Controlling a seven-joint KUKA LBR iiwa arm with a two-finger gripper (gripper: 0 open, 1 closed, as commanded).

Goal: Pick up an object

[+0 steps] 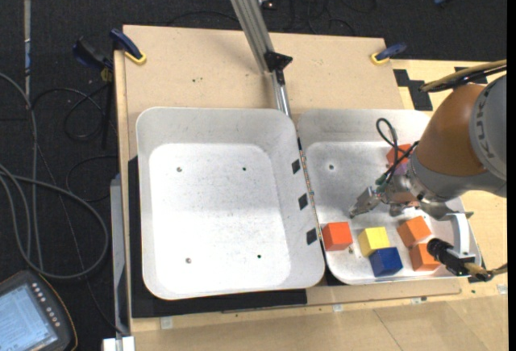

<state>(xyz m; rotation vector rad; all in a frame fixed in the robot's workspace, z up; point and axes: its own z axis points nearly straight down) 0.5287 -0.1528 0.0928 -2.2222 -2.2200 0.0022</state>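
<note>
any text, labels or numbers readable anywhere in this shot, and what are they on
"KU": part of large dark letters on the grey arm, cut off at the picture's edge.
Handheld screen at the lower left corner: lit, with content too small and blurred to read.
Coloured blocks, such as the yellow block and blue block: no markings visible.
White bins, such as the left bin: only specks, no text.

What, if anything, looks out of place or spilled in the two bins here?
Nothing stands out. The blocks sit inside the right bin: an orange cube, a yellow cube, a blue cube and more orange blocks beside them. The gripper hangs above that bin's floor.
</note>
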